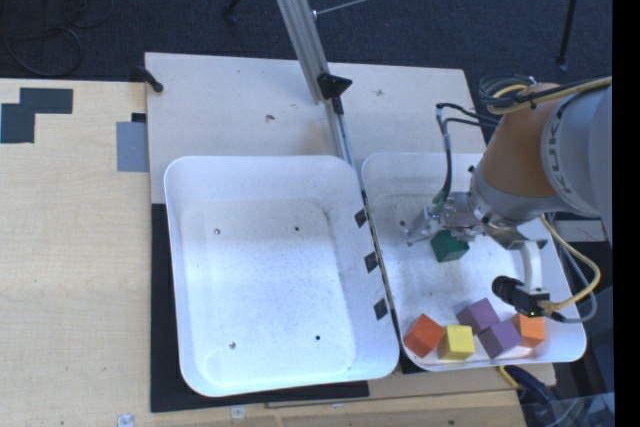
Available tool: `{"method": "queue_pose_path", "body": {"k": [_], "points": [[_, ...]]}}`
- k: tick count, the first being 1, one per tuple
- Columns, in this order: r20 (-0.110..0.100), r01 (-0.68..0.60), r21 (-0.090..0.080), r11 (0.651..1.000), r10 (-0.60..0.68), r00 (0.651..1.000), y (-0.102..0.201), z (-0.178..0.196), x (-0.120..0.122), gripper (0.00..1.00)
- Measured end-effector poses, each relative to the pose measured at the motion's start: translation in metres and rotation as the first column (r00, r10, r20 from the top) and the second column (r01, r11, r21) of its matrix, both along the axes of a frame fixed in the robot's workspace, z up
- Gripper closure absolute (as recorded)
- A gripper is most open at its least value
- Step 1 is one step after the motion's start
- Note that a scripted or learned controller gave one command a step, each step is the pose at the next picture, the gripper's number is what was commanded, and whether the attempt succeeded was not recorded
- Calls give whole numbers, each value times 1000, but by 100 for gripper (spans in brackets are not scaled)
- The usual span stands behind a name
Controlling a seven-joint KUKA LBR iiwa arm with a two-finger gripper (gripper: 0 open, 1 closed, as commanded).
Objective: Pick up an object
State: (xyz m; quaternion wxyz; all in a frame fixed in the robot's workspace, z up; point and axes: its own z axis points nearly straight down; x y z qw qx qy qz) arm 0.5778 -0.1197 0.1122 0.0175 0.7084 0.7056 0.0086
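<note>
Two bins, six blocks: two purple, two orange, one yellow, one green.

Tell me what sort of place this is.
Probably a robotics lab test bench. A grey and orange arm reaches over two white bins on a bare board, small coloured blocks lie in the right bin, and cables trail across dark carpet behind.

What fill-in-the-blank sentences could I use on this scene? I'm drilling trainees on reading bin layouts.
1. The green block lies in the ____ bin as the camera sees it.
2. Between the orange block and a purple block sits a ____ block.
3. The gripper hangs right over the ____ block.
4. The arm's band above the wrist is ____.

Missing words: right; yellow; green; orange
</note>
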Motion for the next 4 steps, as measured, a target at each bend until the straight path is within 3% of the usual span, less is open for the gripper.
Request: {"method": "queue_pose_path", "body": {"k": [1,2,3,4], "points": [[-38,-7,14,1000,7,999,-11,-17,-27,0],[-36,-5,12,1000,5,999,-20,20,-16,0],[-40,-4,13,1000,5,999,-19,18,-17,0],[-36,-6,11,1000,6,999,-5,-22,15,0]]}}
